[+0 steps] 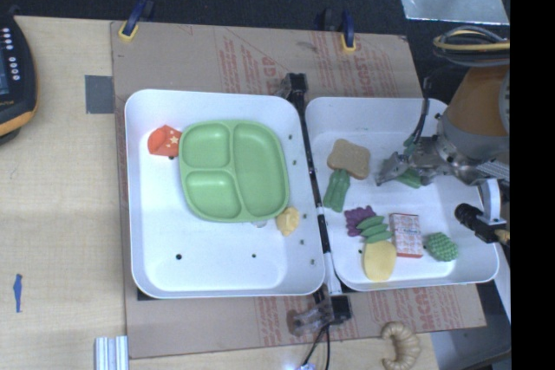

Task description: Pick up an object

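Wooden bench (pixel 61 212), cardboard sheet clamped on top, two white bins side by side. Left bin (pixel 156 273) holds a green divided plate (pixel 234 171), a red toy (pixel 163 141) touching its left edge, a small yellow piece (pixel 288 221) at its lower right corner.

Right bin (pixel 468 273) has the pickable stuff: brown bread slice (pixel 349 158) near the top left, green pickle-shaped piece (pixel 336 189) just below it, purple grapes (pixel 358 217), a yellow pear-like piece (pixel 379 260) with a green bit on top, a small red-and-white box (pixel 406 236), a textured green lump (pixel 441 247) to its right.

Arm comes in from the right. Pincer (pixel 401 172) is low in the right bin, tips pointing left, with a small green object (pixel 411 179) right at them. Can't tell whether the pincer is spread, closed or actually pinching it — too small and dark to resolve.

Handling guess: these look like plastic play food, so light, stiff, not fragile, fairly slick. Rounded shapes will likely squirt out of a two-finger pinch unless taken across the narrow middle. Bread slice looks flat, best taken by opposite edges. The box offers parallel sides, probably the easiest grasp. Cluster near grapes and pear is crowded, touching neighbours; risk of nudging things.
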{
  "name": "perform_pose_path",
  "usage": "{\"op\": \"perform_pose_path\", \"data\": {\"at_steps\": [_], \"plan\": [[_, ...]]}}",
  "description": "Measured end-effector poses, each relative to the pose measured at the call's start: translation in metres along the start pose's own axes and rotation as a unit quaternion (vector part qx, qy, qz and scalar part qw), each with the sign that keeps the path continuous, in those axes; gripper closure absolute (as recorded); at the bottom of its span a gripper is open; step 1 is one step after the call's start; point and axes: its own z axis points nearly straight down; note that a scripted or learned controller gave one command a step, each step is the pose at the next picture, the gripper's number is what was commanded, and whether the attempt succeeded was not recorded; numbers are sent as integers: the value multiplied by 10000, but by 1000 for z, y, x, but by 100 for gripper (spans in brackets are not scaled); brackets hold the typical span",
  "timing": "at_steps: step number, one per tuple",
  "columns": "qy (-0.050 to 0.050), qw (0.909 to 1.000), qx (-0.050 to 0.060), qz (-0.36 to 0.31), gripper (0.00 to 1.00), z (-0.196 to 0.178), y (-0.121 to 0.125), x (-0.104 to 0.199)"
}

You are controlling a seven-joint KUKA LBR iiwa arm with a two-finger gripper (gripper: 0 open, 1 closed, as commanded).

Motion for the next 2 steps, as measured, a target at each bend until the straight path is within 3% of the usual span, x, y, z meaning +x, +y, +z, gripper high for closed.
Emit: {"op": "perform_pose_path", "data": {"at_steps": [1, 2], "plan": [[-28, 10000, -72, -9, 0, -61, 47, -29], [-1, 10000, 7, -1, 0, -6, 17, -19]]}}
